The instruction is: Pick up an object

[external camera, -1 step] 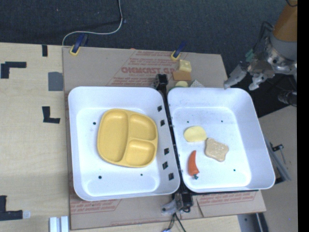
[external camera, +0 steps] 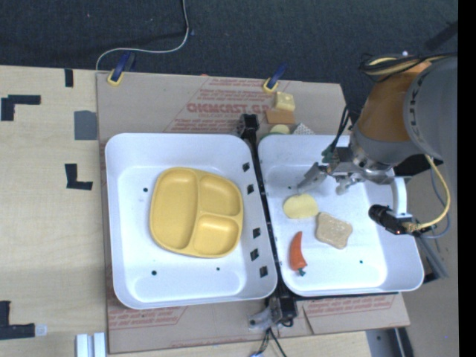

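1. I see the arm (external camera: 405, 117) reaching in over the far right corner of the right bin (external camera: 387, 274), its orange band above the grey wrist.
2. The gripper (external camera: 326, 178) hangs over the far half of that bin, fingers spread apart with nothing between them; it looks released.
3. Just beside the finger tips, toward the bin's middle, lies a pale yellow potato-like piece (external camera: 300, 206); I cannot tell whether a tip touches it.
4. A tan bread slice (external camera: 333, 230) lies near the bin's centre, just beside the yellow piece but apart from it.
5. A red chili pepper (external camera: 297, 252) lies toward the near left part of the same bin.
6. The left bin (external camera: 126, 281) carries a yellow divided plate (external camera: 196, 211) at its middle.
7. Beyond the far edge of the bins, on the cardboard sheet (external camera: 216, 106), sit a small tan block (external camera: 281, 108) and blue clips (external camera: 276, 74).
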Motion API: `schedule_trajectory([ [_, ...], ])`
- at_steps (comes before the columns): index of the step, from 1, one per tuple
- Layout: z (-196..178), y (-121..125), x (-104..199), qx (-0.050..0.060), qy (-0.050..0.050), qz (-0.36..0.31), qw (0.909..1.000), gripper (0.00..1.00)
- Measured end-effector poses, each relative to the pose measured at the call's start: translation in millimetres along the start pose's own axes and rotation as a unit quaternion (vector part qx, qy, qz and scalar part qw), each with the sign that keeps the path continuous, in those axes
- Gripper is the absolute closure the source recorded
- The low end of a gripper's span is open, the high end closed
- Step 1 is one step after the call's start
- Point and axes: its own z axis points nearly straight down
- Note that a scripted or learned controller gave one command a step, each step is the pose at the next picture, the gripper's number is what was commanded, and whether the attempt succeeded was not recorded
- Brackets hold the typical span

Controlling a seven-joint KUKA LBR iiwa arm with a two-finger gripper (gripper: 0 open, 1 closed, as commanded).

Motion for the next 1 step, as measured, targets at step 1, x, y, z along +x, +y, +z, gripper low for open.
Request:
schedule_trajectory([
  [1, 61.3, -10.9, 25.2, -0.009, -0.004, 0.001, 0.9999, 0.00],
])
